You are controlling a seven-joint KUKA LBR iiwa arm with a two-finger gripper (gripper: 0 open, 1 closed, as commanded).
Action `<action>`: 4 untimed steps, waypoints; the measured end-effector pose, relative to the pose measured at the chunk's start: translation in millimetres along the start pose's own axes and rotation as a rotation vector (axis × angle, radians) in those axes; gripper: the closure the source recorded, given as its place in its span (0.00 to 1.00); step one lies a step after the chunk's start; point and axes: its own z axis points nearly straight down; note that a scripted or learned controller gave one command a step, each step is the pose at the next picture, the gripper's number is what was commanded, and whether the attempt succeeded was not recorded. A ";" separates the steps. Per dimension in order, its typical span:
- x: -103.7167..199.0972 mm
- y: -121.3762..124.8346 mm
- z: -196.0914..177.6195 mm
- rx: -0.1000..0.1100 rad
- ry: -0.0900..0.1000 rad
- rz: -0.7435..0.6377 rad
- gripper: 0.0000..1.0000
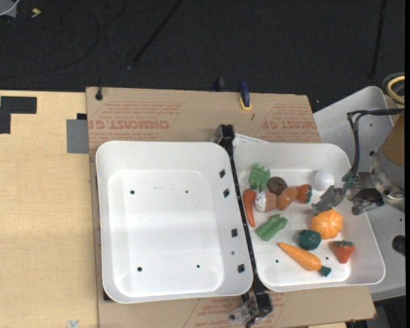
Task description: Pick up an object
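The right bin (pixel 359 273) holds several toy foods. Among them are an orange pumpkin (pixel 326 223), a white ball (pixel 323 180), a carrot (pixel 302 256), a strawberry (pixel 342 250), a dark teal piece (pixel 309 238), a green pod (pixel 270 226), a brown ball (pixel 277 184) and a leafy green piece (pixel 260 176). My gripper (pixel 347 200) hangs over the bin's right side, just above the pumpkin and below the white ball. Its fingers (pixel 328 199) are open with nothing between them.
The left bin (pixel 109 183) lies beside the right one, with a black divider strip (pixel 236 203) between them. Both bins rest on a cardboard sheet (pixel 164 118) on the wooden bench. A red-orange pepper (pixel 249 207) lies against the divider.
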 end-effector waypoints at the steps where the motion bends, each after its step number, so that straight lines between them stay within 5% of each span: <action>1: -3.9 2.3 152.6 0.001 0.000 0.000 0.00; 2: 53.8 65.1 144.1 -0.005 -0.002 -0.005 0.00; 3: 36.4 129.3 146.7 0.018 0.003 -0.007 0.00; 4: 35.4 125.6 138.1 0.025 0.002 -0.007 1.00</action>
